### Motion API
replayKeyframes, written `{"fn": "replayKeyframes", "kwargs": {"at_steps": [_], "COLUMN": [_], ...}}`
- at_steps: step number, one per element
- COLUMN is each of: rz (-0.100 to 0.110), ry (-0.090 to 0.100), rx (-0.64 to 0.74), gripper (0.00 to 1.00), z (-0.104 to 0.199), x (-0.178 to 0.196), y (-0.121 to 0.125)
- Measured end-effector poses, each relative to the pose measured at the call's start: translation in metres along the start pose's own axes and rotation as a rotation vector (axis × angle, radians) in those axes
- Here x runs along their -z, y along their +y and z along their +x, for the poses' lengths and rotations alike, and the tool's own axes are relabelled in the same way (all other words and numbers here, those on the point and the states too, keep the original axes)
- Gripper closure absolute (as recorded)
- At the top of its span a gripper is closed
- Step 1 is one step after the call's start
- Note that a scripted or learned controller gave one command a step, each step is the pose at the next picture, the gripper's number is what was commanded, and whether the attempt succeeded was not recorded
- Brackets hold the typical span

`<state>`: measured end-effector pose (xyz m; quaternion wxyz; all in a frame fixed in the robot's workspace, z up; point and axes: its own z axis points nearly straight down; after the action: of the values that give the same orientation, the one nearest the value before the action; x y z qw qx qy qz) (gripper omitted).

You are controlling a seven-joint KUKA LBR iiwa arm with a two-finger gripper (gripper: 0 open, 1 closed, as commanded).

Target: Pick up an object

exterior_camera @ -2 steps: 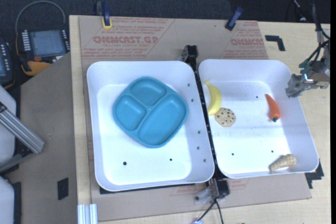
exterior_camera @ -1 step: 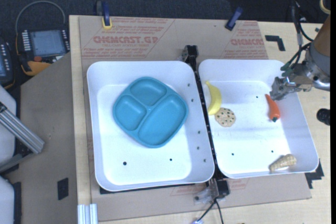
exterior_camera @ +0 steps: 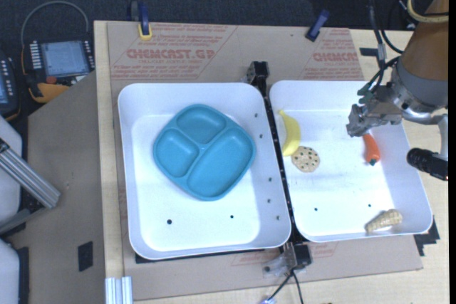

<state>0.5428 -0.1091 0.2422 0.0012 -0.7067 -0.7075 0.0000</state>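
While the grey arm (exterior_camera: 427, 53) reaches in over the right bin (exterior_camera: 406, 224), its hand (exterior_camera: 367, 123) hangs above that bin's upper right part, just above the upper end of a small orange carrot (exterior_camera: 371, 149). Whether the hand is apart or together cannot be told from this slant, and nothing is seen clamped in it. Taking the carrot as the landmark: it lies on the white floor of the right bin, tilted slightly, its top almost under the hand. A round speckled cookie (exterior_camera: 306, 159) lies well to the carrot's left, and a yellow banana (exterior_camera: 290, 133) sits just beyond the cookie, near the bin's left wall. A pale cone-shaped piece (exterior_camera: 383, 222), perhaps an ice-cream cone, lies below the carrot near the bin's lower right corner. Far to the carrot's left, the left bin (exterior_camera: 142, 224) holds a blue divided plate (exterior_camera: 204, 151). Both bins rest on the tabletop (exterior_camera: 178, 53).
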Motion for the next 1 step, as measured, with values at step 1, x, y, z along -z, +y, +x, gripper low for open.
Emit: {"fn": "replayKeyframes", "kwargs": {"at_steps": [1], "rz": [0.001], "ry": [0.0], "rx": [0.004], "gripper": [1.0], "z": [0.0508], "x": [0.0034], "y": [-0.0049]}}
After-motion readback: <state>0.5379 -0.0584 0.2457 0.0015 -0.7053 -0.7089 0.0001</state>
